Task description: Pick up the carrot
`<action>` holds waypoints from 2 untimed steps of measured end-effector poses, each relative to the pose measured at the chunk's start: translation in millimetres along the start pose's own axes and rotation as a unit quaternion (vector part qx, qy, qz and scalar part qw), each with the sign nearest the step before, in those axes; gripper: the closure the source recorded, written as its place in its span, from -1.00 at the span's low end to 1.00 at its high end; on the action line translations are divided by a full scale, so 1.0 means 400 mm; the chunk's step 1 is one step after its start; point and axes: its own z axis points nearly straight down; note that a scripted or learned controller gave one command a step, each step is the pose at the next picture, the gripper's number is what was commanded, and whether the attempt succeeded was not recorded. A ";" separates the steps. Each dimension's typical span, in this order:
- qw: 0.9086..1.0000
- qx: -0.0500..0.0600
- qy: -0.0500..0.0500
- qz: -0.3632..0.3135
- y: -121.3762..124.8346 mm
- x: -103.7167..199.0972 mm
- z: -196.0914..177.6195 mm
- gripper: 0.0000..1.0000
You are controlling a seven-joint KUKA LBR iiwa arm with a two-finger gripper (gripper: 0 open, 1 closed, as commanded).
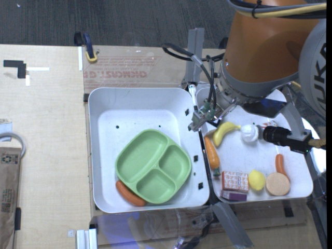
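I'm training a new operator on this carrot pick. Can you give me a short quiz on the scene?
1. True or false: the carrot lies in the right bin.
2. Which bin holds the green divided plate?
3. What lies nearest the carrot's upper end? A) banana B) lemon C) sausage

Key
1. True; it lies along that bin's left wall.
2. The left bin.
3. A.
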 end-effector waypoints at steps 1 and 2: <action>0.987 0.000 0.001 -0.161 -0.099 -0.079 0.081 1.00; 0.998 0.002 0.002 -0.067 -0.008 0.052 0.373 1.00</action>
